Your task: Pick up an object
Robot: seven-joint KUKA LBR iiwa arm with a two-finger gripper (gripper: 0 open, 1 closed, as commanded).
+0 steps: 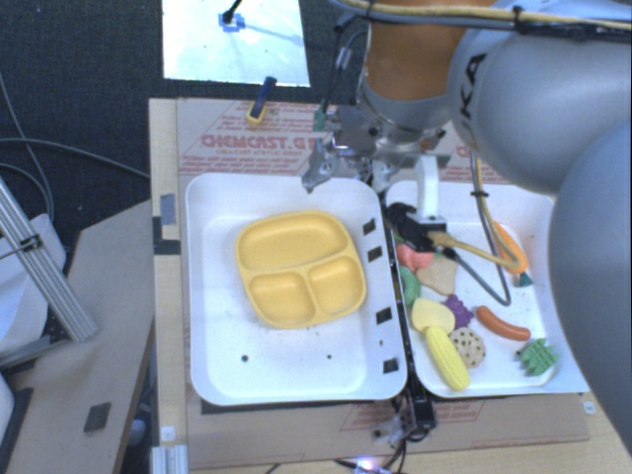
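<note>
1. The grey arm [533, 87], with its orange band [425, 38] above the wrist, reaches in from the right and bends down toward the far rims of the bins.
2. The gripper [346, 171] hangs over the far edge, near where the two bins meet; whether it is released or clenched cannot be told.
3. The left bin [212, 265] is shallow, white and smooth. It holds a yellow plastic tray [299, 267] with rounded corners and three compartments, lying flat and slightly turned.
4. The right bin [523, 210] holds the small toy foods available for picking, clustered along its left side and near edge:
   - a yellow corn cob [444, 356], touching a speckled cookie [469, 347];
   - a red-orange sausage [502, 324];
   - a green leafy piece [538, 356];
   - a purple piece [458, 312];
   - an orange carrot [510, 246].
5. Both bins rest on a cardboard sheet [247, 141] with red lettering.
</note>
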